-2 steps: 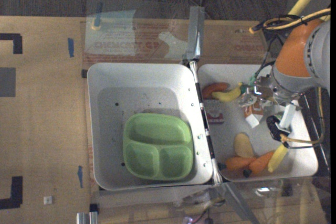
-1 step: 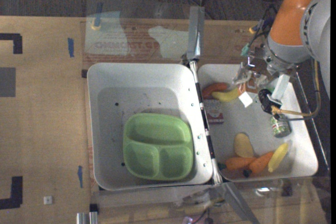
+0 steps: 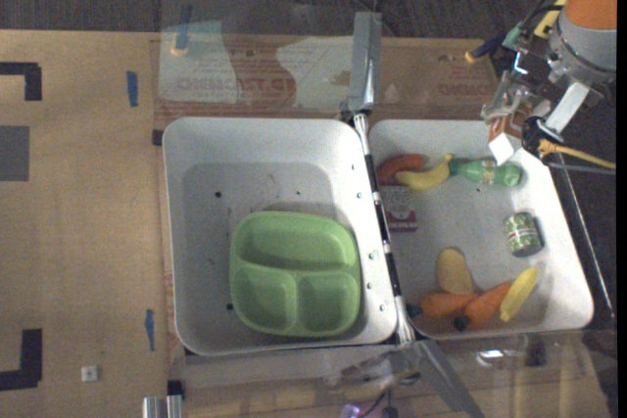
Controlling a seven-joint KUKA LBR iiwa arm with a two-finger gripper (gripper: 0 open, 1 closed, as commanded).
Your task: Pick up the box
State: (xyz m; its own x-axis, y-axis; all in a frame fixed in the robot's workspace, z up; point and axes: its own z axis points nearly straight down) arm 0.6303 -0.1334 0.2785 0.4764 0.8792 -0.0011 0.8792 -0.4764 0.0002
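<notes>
Box (image 3: 399, 209) lies against the right bin's (image 3: 573, 240) left wall, ungrasped. Tool (image 3: 511, 117) hovers above the bin's far corner; its opening cannot be told. Pickup outstanding.

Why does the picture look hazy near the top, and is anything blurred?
In the camera view, a clear sheet behind the left bin catches pale glare, washing out the cardboard beneath. The green tray casts a soft shadow on the bin floor. The gripper, at the right bin, looks slightly smeared; the small box is too soft to read.
</notes>
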